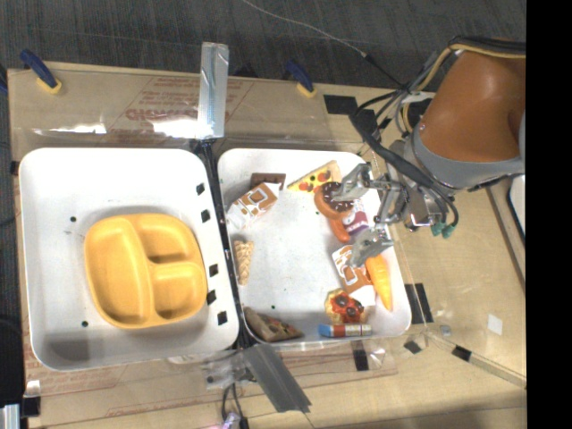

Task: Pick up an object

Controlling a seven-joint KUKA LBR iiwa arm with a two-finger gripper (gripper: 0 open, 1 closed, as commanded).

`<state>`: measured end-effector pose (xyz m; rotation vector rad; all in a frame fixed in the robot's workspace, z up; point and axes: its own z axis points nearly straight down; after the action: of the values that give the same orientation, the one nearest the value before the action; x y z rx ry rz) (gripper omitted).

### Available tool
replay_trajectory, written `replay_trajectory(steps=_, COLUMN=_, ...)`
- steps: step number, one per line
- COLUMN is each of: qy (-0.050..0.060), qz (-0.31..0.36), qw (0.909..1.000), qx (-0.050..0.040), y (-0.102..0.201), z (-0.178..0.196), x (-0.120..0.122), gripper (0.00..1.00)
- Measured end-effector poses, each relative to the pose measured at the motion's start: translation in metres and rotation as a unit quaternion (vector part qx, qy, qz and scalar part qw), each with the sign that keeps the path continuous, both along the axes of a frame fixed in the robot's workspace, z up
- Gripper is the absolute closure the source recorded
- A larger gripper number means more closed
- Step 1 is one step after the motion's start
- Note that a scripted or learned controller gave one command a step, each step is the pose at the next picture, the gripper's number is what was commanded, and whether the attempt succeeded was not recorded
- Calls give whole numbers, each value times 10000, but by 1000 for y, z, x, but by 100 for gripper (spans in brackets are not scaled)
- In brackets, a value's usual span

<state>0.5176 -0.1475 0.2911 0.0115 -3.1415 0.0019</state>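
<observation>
Pincer [365,211] over the right bin's [286,284] 3 o'clock edge

Its 2 fingers stand spread, nothing between them; a red-brown toy [337,206] beneath is partly hidden and hard to name. An orange carrot [382,280] lies at 5 o'clock of the pincer. The yellow tray [143,268] sits in the left bin [45,239] on the desk [465,329].

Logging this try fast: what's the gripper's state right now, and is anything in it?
Two-finger gripper: low over the right white bin, among the toy food along its right wall; open, shut or holding anything cannot be told from this view.
</observation>
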Motion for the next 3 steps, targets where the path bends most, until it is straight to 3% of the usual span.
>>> replay_trajectory(steps=1, qy=38, qz=-245, qw=9997, qx=13, y=-65, z=-83, x=-14, gripper=0)
replay_trajectory(steps=2, qy=-75, qz=89, qw=9999, qx=-23, y=-63, z=-193, x=-16, gripper=0)
replay_trajectory(steps=3, qy=-106, qz=-357, qw=9993, qx=-21, y=-62, z=-192, x=-30, gripper=0)
